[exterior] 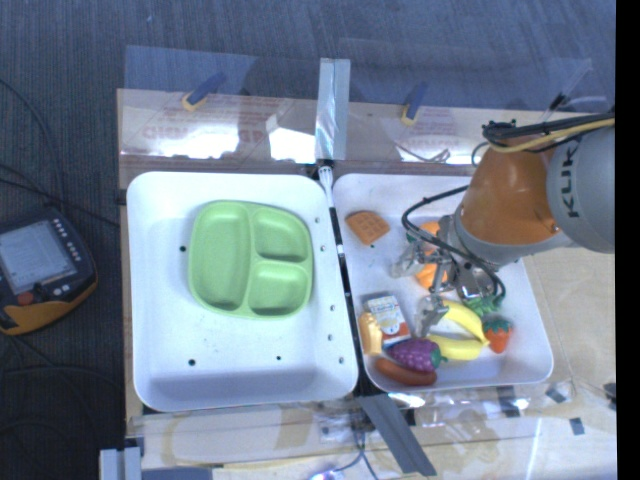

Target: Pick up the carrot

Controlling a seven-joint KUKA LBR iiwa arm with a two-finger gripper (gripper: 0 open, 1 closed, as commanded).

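The carrot [429, 274] is an orange piece in the right bin [530, 368], partly covered by the wrist, with its far end showing at the upper edge of the gripper. My gripper [420, 288] hangs low over it and is open. One metal finger [406, 262] is to the carrot's left and the other finger [432, 313] is toward the front. The carrot lies between them and I cannot tell whether they touch it.
Around the gripper lie a cracker [367, 227], a small carton [385, 317], a banana [458, 330], a red-orange fruit with green leaves [497, 332], purple grapes [414, 352] and a sausage [404, 372]. The left bin [160, 368] holds a green divided plate [250, 258].
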